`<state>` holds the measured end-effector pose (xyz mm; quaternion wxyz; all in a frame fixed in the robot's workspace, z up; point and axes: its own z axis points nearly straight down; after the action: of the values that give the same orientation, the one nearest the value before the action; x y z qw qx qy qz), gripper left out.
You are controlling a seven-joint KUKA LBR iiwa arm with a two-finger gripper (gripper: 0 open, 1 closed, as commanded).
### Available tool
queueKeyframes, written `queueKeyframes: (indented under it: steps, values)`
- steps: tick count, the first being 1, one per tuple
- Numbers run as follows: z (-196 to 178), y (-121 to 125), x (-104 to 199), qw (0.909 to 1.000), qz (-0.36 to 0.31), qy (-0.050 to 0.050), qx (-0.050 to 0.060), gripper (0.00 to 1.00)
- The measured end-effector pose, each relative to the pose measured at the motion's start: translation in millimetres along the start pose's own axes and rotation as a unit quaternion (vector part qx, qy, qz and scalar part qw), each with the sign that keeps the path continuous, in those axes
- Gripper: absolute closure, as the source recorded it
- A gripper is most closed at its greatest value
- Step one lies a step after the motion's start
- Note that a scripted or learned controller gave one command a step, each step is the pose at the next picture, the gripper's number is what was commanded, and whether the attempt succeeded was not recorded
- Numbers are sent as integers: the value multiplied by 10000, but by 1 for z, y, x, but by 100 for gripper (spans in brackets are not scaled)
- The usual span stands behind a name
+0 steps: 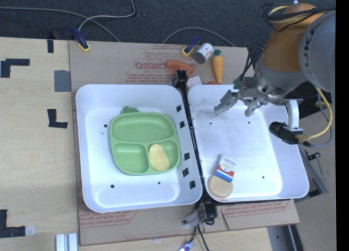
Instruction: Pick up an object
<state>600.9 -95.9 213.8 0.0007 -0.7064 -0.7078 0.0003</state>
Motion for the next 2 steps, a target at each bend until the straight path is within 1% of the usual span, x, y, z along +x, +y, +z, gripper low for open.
queueKeyframes:
  steps: [1, 2]
  values:
    - [116, -55, -1, 10000, 8, 5, 20, 0]
    - [127, -102, -10, 10000, 8, -8, -35, 0]
